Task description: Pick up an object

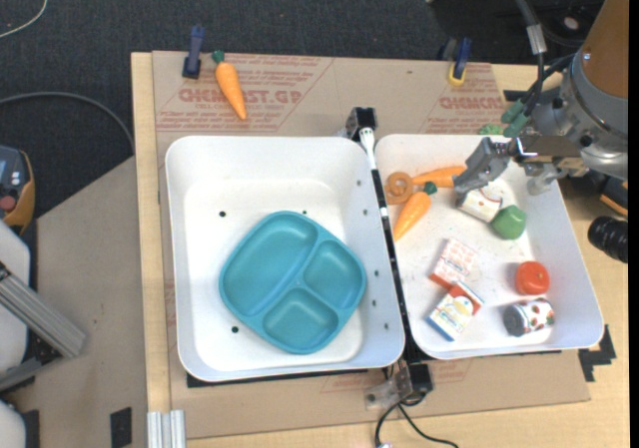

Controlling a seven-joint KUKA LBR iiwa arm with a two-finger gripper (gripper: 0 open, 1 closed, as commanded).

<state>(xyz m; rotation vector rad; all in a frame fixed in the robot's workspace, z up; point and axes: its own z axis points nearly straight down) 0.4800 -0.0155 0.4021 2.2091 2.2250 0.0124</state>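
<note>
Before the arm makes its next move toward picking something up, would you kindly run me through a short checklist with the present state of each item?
1. Two-finger gripper over the right white bin: ok.
2. Object between the fingers: cannot tell.
3. Nearest targets, small white box and green round toy, unobstructed: ok.
4. Orange toy carrot lies against the bin's left wall, awkward to grasp: not ok.
5. Teal divided plastic tray flat in the left white bin: ok.

Counts: two white bins, left [190, 236] and right [574, 266]. One teal divided plate [292, 281]. Three carrots: one on the cardboard [231, 89], two in the right bin [410, 214] [442, 176]. Two small cartons [456, 263] [454, 313]. One green piece [509, 223], one red-orange piece [532, 277]. Two blue clamps [192, 52] [459, 59].
</note>
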